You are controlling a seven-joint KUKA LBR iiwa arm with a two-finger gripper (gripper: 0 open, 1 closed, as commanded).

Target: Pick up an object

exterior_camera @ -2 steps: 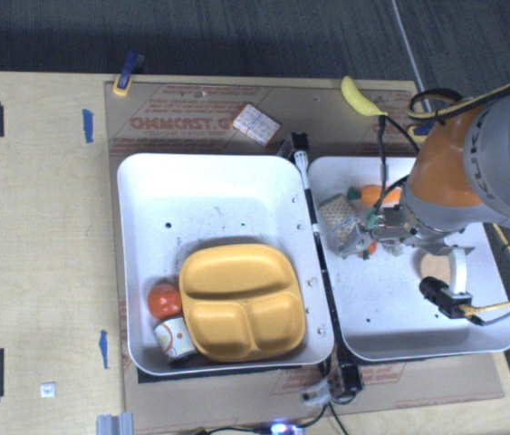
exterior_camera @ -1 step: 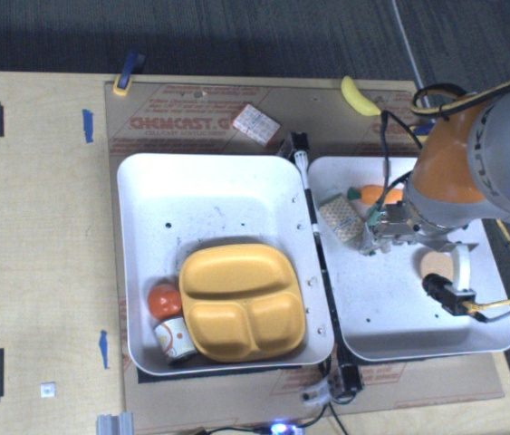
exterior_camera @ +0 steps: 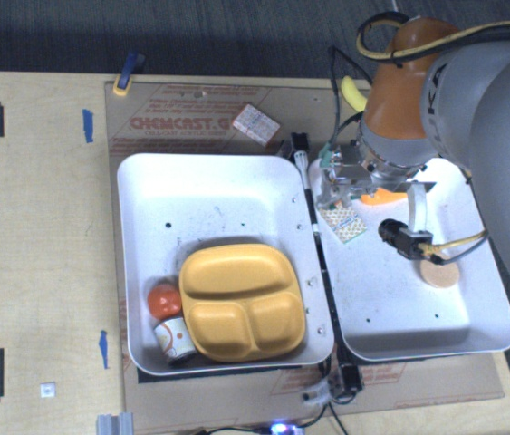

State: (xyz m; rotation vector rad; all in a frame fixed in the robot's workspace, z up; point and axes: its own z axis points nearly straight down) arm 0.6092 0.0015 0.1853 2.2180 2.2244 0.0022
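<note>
My gripper (exterior_camera: 336, 187) hangs low over the far left corner of the right bin (exterior_camera: 399, 333), close to the wall it shares with the left bin. Just in front of it lies a small patterned card (exterior_camera: 346, 227) on the bin floor. An orange piece (exterior_camera: 383, 198) peeks out from under the wrist, right of the gripper. A tan round disc (exterior_camera: 440, 275) rests further right, beside a black fitting with a yellow cable on the arm. Nothing can be seen held.
The left bin (exterior_camera: 146, 207) holds a large yellow compartment tray (exterior_camera: 241, 299), a red ball (exterior_camera: 164, 300) and a small white and orange cup (exterior_camera: 175, 337). A patterned card (exterior_camera: 255, 123) lies on the cardboard behind the bins. The arm's grey body covers the right bin's far right.
</note>
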